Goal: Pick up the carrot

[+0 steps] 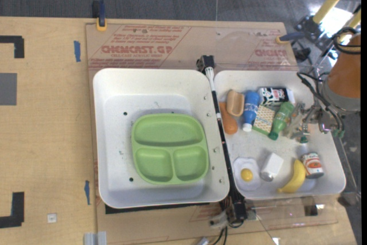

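The carrot (229, 124) lies in the right bin (335, 182), pressed along that bin's left wall, a stubby orange piece pointing roughly toward and away from me. A tan, bread-like piece (235, 101) overlaps its far end, and a blue bottle (250, 109) stands just beside it on the right. I judge it to be a light toy of hard, smooth plastic: stiff enough to squeeze without harm, but rounded and slick, so it could roll or squirt out of a poor pinch. I would take it across its width at the exposed near half, clear of the tan piece, though the wall leaves little room on that side. Further right are a patterned packet (262, 119), a green bottle (281, 119) and a black-and-white carton (272, 94); nearer me sit a fried egg (246, 172), a white block (272, 164), a banana (293, 177) and a red can (312, 164). The gripper (310, 121) hangs over the bin's right side, well apart from the carrot, with the bottles between them; I cannot tell whether it is wide or narrow, and I see nothing held in it. The left bin (103, 123) holds a green divided plate (170, 148).
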`<state>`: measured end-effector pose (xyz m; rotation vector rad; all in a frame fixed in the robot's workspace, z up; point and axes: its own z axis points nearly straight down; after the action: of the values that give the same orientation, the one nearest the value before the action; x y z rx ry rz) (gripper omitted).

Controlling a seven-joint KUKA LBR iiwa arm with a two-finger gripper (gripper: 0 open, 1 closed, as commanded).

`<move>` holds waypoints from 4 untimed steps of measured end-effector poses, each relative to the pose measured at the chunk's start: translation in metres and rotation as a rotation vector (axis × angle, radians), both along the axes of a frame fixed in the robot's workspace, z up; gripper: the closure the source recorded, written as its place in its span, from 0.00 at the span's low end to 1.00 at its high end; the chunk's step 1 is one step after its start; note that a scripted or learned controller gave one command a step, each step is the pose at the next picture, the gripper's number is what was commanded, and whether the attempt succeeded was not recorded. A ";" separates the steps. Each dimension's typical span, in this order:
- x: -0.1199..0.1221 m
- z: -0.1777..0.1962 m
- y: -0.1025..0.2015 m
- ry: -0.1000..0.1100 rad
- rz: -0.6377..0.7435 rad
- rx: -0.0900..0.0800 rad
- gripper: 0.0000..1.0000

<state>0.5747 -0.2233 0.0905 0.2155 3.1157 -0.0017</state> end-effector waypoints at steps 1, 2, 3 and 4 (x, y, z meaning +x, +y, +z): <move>0.017 0.136 0.058 -0.007 -0.061 0.001 0.00; 0.006 0.010 0.035 -0.001 -0.012 0.000 0.00; -0.007 0.000 0.023 0.009 -0.396 0.013 0.00; -0.004 0.012 0.024 -0.001 -0.394 0.013 1.00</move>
<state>0.5708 -0.1996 0.1026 0.8217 3.0135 0.0130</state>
